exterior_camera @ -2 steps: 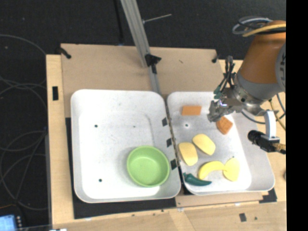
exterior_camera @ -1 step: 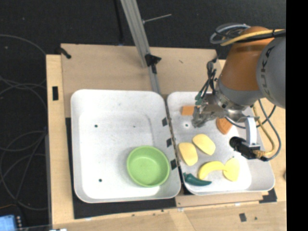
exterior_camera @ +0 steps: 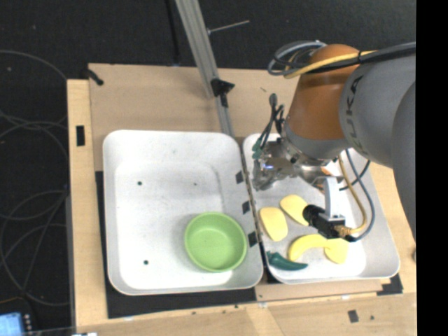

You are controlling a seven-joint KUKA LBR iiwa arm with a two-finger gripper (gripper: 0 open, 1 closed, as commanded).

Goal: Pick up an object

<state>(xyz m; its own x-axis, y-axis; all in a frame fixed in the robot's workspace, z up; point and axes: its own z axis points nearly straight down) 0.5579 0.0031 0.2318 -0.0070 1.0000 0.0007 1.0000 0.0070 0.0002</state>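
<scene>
Left shallow white bin (exterior_camera: 140,187): one round green plastic bowl (exterior_camera: 215,241), upright, near front right corner. Right shallow white bin (exterior_camera: 381,257): several flat yellow pieces (exterior_camera: 273,223), one dark green piece (exterior_camera: 285,261). Gripper (exterior_camera: 264,175) is positioned above right bin's left edge; grip state cannot be told.

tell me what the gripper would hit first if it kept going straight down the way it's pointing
Probably the bare floor of the right bin near its left wall. The gripper points down just above the yellow pieces, which lie a little nearer the camera. Depth is hard to judge from this slanted view.
</scene>
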